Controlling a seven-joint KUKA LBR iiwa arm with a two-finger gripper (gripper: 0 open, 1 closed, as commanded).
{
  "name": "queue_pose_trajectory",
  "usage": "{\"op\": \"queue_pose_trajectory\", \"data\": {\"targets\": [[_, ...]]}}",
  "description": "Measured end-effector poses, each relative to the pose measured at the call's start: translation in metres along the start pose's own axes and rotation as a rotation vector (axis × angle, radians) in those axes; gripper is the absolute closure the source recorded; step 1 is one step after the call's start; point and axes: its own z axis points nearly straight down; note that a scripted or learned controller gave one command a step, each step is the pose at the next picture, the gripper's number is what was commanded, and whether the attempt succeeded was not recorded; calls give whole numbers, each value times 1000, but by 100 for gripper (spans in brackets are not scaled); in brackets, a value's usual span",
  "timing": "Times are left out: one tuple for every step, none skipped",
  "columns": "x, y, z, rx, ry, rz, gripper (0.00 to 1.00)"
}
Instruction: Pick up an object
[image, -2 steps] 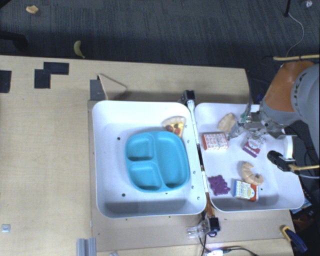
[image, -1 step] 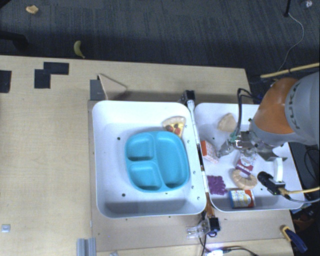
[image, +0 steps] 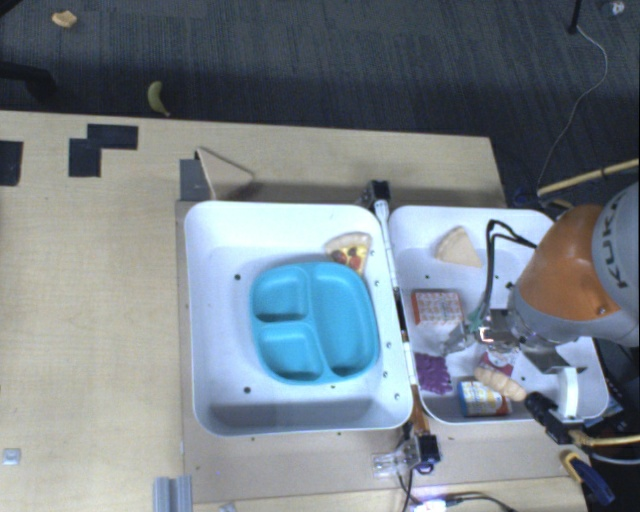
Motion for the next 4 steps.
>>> {"op": "queue_pose_trajectory", "data": {"targets": [[-2,3,-13,-9,-5,2,100],[-2,3,-12,-8,-5,1,0],[-3,5,-24,-13,-7,1,100],[130,24,-95,18,9,-4,100]]}}
